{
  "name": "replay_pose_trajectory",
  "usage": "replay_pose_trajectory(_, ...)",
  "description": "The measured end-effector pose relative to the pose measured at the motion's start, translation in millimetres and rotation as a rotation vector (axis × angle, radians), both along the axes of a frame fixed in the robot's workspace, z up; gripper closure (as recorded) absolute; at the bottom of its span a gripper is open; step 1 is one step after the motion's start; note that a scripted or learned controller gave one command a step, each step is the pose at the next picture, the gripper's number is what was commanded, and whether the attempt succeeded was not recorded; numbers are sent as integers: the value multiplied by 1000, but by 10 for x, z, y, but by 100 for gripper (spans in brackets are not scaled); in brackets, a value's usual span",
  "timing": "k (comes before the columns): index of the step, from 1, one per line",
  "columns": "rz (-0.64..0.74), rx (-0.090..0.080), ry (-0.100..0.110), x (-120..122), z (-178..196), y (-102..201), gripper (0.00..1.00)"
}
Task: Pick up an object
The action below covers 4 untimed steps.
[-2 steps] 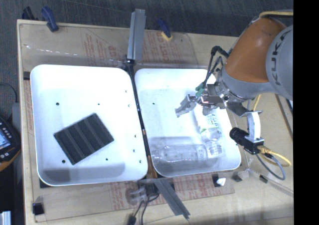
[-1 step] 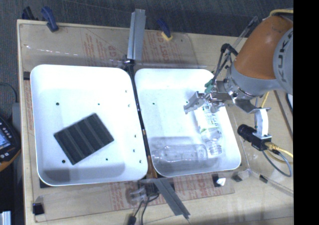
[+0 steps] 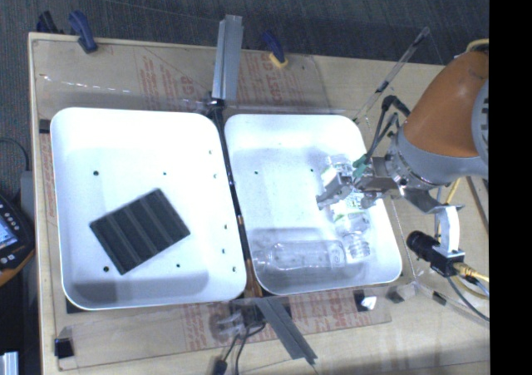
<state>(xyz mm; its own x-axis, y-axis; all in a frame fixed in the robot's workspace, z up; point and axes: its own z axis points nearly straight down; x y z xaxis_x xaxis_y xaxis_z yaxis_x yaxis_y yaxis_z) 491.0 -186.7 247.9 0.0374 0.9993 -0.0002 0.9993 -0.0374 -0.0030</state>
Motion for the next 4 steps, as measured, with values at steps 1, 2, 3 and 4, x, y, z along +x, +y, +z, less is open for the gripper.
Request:
replay_pose_trajectory(1, 30, 0, 1, 178, -747, -204, 0)
replay_pose_trajectory(2, 65, 3, 1, 11, -646, -176, 0)
replay_pose_trajectory(3, 67, 0, 0, 428, -823, -195, 0)
replay_pose_trajectory(4, 71, 0, 0, 439, -724, -191, 100)
